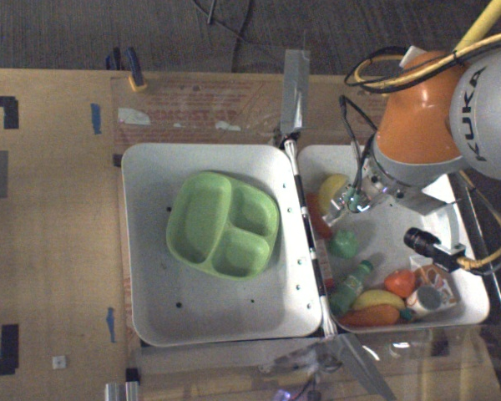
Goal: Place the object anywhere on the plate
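— Plate (224, 224) first, where?
— Green, in the left bin (146, 174), with three dips.
— And the toys?
— All in the right bin (476, 303): a lemon (331, 187), a green ball (345, 243), a bottle (351, 283), a banana (378, 298).
— Gripper (348, 200)?
— Low by the lemon, above the ball. Gripping or not, I can't tell.

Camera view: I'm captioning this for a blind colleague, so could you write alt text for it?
A grey and orange KUKA arm reaches from the right, its gripper low over the right bin of toy food. In the left bin lies a green three-compartment plate with nothing on it.
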`<state>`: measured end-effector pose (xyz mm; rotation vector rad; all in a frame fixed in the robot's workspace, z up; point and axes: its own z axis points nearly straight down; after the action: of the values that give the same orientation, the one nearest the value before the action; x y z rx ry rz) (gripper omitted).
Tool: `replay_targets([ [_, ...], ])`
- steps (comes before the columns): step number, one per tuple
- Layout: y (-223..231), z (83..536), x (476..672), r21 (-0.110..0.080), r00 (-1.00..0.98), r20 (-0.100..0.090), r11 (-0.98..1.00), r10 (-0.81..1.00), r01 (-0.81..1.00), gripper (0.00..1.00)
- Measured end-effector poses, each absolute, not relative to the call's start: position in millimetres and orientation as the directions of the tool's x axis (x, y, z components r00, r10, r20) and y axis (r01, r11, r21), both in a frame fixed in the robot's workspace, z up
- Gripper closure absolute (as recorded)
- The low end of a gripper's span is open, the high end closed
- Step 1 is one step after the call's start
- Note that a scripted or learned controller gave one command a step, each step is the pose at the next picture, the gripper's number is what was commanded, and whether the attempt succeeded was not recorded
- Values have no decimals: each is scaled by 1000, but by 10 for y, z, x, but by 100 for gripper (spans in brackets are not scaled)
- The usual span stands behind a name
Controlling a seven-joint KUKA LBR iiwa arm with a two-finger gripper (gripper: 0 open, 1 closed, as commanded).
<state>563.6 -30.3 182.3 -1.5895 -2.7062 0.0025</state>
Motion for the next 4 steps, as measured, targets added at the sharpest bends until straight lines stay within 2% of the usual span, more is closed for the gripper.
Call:
replay_targets([
  [1, -131, 1824, 6029, 0, -486, 0, 486, 874, 874, 100],
  [2, 298, 2018, 5748, -3, -518, 2, 518, 856, 856, 100],
  [3, 378, 1914, 5273, -4, -621, 3, 621, 784, 784, 100],
  [4, 589, 2183, 5565, 1, -715, -1, 715, 699, 699, 100],
])
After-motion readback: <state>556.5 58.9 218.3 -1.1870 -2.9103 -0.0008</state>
